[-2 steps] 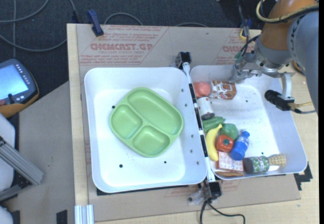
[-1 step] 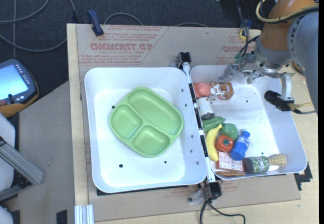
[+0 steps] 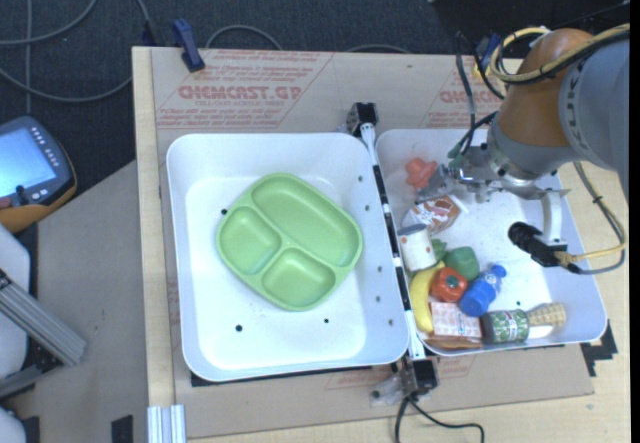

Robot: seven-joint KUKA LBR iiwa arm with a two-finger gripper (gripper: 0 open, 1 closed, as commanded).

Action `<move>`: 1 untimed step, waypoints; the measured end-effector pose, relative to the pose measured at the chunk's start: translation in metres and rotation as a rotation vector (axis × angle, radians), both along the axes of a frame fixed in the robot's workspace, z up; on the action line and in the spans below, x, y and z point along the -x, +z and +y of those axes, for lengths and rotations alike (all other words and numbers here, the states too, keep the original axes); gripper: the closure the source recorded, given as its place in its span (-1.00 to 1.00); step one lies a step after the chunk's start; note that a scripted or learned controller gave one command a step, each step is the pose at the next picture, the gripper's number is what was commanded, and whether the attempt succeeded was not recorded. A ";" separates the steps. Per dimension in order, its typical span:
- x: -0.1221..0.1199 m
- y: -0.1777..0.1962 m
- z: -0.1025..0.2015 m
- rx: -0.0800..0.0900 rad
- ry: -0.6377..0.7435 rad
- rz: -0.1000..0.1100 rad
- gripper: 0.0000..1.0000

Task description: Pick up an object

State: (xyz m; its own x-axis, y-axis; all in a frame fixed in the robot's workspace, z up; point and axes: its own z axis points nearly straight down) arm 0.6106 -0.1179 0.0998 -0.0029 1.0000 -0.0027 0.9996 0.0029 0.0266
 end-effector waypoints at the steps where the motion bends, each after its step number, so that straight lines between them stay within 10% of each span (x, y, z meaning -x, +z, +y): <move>1: 0.102 -0.013 0.006 -0.004 -0.008 0.025 -1.00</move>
State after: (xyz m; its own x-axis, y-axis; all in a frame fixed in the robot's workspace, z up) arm 0.5085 -0.1114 0.0865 0.0047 1.0000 0.0012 1.0000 -0.0047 0.0014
